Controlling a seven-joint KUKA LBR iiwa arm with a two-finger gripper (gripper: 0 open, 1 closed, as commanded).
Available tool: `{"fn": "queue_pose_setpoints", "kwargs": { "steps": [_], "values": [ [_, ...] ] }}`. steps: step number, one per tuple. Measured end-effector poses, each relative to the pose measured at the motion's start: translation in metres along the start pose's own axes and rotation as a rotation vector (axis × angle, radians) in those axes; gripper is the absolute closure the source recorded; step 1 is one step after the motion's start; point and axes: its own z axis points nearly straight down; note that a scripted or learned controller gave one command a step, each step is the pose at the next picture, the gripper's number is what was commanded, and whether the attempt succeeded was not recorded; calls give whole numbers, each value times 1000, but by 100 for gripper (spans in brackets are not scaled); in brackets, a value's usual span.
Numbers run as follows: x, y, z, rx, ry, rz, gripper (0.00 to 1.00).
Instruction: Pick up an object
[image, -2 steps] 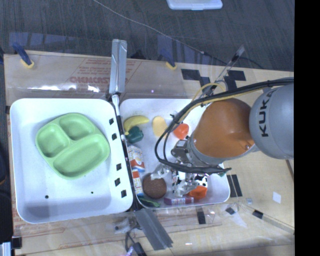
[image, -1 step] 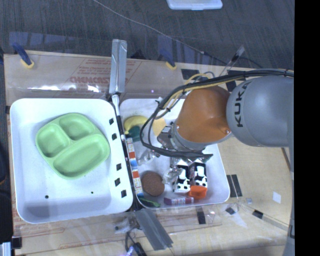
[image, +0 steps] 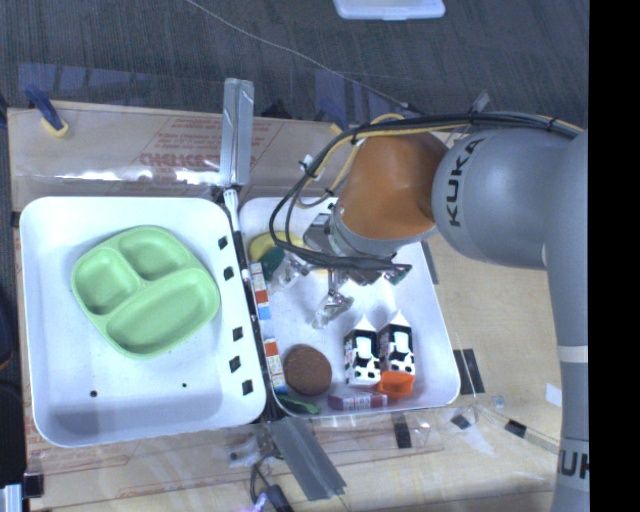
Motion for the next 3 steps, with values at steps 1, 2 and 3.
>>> {"fn": "queue_pose_setpoints", "kwargs": {
  "steps": [1,2,3],
  "values": [
    [8,8,1,-4,2,87,0],
    [-31,-47,-1,0,-2,200,0],
    [-32,-21,1,-3,2,278,0]
  ]
}}
